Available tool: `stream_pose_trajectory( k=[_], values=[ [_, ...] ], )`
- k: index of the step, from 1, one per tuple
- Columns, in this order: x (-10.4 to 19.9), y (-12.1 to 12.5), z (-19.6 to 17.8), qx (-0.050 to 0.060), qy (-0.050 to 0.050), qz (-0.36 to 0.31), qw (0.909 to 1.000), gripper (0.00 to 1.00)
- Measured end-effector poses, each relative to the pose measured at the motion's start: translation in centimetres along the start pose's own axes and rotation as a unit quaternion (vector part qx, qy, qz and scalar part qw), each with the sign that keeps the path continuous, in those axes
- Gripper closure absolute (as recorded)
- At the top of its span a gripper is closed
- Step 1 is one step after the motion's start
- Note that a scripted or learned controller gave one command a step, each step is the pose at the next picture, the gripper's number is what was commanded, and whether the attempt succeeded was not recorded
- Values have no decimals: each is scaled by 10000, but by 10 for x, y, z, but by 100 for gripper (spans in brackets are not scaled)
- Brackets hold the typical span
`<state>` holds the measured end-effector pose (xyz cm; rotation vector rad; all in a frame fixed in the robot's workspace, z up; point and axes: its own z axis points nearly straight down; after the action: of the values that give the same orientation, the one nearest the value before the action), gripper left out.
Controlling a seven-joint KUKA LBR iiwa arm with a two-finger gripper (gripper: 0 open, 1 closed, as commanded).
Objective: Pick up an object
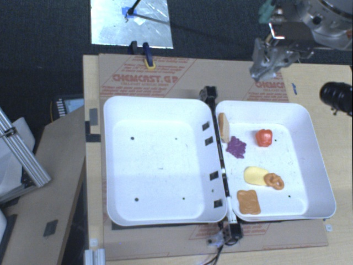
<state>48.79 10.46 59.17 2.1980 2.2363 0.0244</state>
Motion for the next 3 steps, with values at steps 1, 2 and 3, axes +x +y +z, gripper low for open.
stream_pose_trajectory(
  k=[1, 2, 3],
  values=[
    [0, 0, -11, -11, 6, -14, 10000, 100],
    [1, 1, -22, -24, 13, -26, 10000, 100],
    [1, 1, -34, -36, 19, -37, 10000, 100]
  ],
)
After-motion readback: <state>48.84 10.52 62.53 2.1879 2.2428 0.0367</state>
